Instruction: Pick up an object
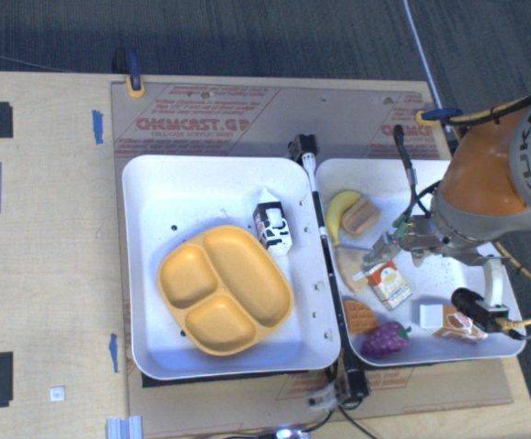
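A: Where is the gripper [395, 243] sitting?

B: Right of centre in the frame, low over the right bin [512, 341]. Its fingers hang just above a small carton with an orange and white label [388, 284]. Whether they are spread or pinched I cannot tell; the metal there is too tangled to read. Nothing visibly sits between them.

A: So the carton is the likely target?

B: That is my guess. It lies tilted in the middle of the right bin, below a banana [338, 210] and a tan block [361, 216], with a waffle-like piece [360, 315] and purple grapes [385, 338] lower down.

A: How should the grab go?

B: Come straight down, centre over the carton's narrow width, and close across it, not along its length. Keep clear of the tan block. A flat carton can slip, so lift slowly.

A: And the left bin [146, 190]?

B: It carries a yellow divided plate [224, 288] and a small black and white carton [272, 226], well apart from the arm.
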Motion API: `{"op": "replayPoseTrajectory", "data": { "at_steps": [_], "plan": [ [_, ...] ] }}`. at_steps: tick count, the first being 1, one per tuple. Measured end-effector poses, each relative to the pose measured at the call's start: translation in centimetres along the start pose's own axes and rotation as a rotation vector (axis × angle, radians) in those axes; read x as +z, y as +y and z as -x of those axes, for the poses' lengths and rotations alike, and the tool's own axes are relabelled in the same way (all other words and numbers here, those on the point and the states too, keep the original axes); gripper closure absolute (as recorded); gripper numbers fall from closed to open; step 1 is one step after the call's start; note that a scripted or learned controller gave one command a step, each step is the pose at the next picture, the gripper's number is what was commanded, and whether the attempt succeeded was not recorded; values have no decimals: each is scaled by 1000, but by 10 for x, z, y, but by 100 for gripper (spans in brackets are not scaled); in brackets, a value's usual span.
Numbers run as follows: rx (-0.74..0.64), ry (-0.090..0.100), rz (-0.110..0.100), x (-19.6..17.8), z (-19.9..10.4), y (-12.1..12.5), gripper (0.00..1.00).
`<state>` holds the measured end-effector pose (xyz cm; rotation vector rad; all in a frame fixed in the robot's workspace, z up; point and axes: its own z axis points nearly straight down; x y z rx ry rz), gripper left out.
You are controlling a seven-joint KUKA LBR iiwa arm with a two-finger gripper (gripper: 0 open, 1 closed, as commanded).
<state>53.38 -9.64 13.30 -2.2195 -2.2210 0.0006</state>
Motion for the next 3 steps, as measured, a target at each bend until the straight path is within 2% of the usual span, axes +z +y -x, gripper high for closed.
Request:
{"op": "replayPoseTrajectory", "data": {
  "at_steps": [1, 2, 3],
  "plan": [
    [0, 0, 7, 41, 0, -16, 0],
    [1, 1, 10, 30, -1, -16, 100],
    [0, 0, 3, -52, -69, 18, 100]
  ]
}}
